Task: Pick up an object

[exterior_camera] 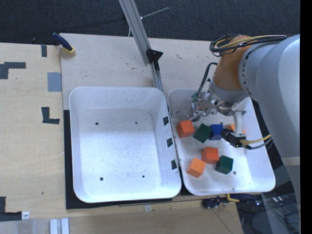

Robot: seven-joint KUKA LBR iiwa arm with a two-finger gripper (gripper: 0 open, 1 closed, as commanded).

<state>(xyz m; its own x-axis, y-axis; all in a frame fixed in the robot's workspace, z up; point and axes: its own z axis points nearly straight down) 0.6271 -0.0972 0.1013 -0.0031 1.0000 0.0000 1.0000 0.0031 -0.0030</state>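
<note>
Camera view has the gripper (199,112) low over the upper part of the right bin (253,179), right of centre; whether it is open I cannot tell. Just below it lie an orange cube (185,128), green cube (202,132) and blue cube (216,131).

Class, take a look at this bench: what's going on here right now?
A grey robot arm with an orange band reaches in from the right over the right bin. Its end effector hangs low at the bin's far end, just above an orange cube. Nearby lie a dark green cube, a blue cube, two more orange cubes and another green one. Nothing is visibly lifted yet.
</note>
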